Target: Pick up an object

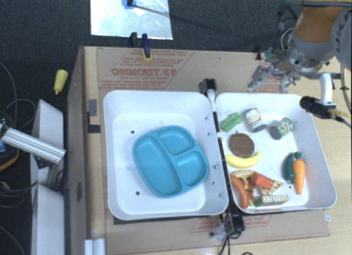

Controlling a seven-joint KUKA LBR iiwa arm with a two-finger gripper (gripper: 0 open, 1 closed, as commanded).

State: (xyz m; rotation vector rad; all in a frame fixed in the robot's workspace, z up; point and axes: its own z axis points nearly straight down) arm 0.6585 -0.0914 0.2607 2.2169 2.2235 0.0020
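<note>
Toys crowd the right bin (322, 155): a small can (253, 120), a banana (242, 160), a carrot (298, 175). The tool (270, 78) hovers open above its far rim, gripping nothing. It should descend squarely over the can, which stands clear of its neighbours.

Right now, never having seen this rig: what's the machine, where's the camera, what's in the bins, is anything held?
The machine is a grey robot arm with an orange band, reaching in from the right. Its end effector hangs above the bench behind the right bin, with nothing seen between its fingers. The single camera looks down at a slant from above. The left shallow white bin holds a blue plastic divided plate. The right shallow white bin holds toy food: a yellow banana, a round brown patty, an orange carrot, a small white can and a pizza slice.
</note>
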